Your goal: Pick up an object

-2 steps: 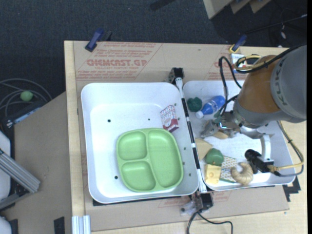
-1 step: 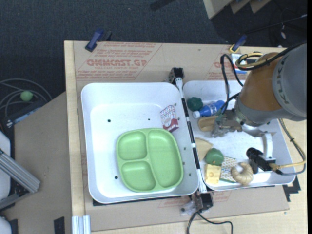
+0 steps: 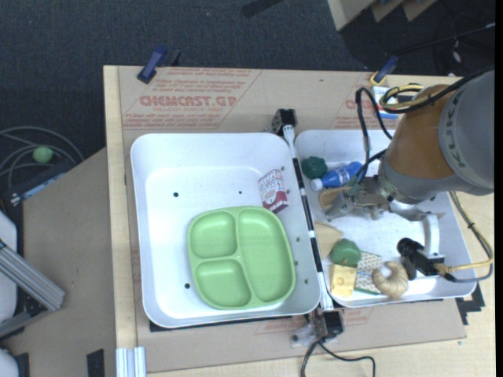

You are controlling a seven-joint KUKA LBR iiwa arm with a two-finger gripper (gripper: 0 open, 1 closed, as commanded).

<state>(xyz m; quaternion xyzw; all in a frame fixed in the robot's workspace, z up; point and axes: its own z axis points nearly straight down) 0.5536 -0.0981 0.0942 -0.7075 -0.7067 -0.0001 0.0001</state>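
Observation:
The grey arm with its orange band reaches in from the right over the right bin [image 3: 464, 289]. My gripper [image 3: 351, 203] is low in that bin's left middle. Just above it lies a clear bottle with a blue cap [image 3: 336, 176], close to the gripper or touching it. A dark green lump [image 3: 315, 166] sits left of the bottle. Nearer the front are a tan wedge [image 3: 329, 230], a green round piece [image 3: 344, 251], a yellow block [image 3: 342, 280] and a tan knotted piece [image 3: 391, 279]. Nothing shows held in the gripper.
The left bin [image 3: 157, 210] holds a green divided plate [image 3: 240, 256] and a small red and white packet [image 3: 272, 189] by its right wall. A black divider rail [image 3: 302, 203] runs between the bins. Cardboard [image 3: 189, 93] lies under both.

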